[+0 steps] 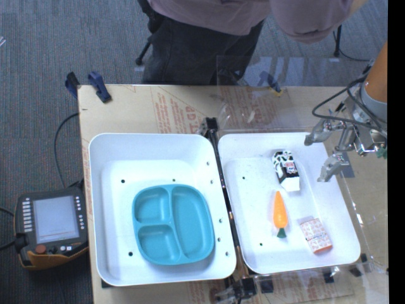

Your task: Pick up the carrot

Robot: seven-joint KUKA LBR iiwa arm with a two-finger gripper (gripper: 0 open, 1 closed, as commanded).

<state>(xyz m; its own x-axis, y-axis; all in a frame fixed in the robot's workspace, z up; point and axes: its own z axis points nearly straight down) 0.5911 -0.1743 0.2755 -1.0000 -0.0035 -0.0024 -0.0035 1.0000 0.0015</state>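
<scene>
Bench [145, 109]: flat brown board with red print, bearing two shallow white bins.
Left bin [101, 170]: smooth plastic with rounded corners; a teal tray [172, 223] with three compartments lies in it.
Right bin [253, 246]: carrot, a black-and-white carton [286, 169] and a small flat packet [315, 235], each apart from the others.
Gripper [329, 154]: at the right bin's upper right edge, fingers apart, nothing between them.
Carrot [280, 212]: mid-bin, lying lengthwise, orange, tapered, green stub nearest us.
Advice: I'd centre over the thick middle and close across its width, clear of the carton.
</scene>
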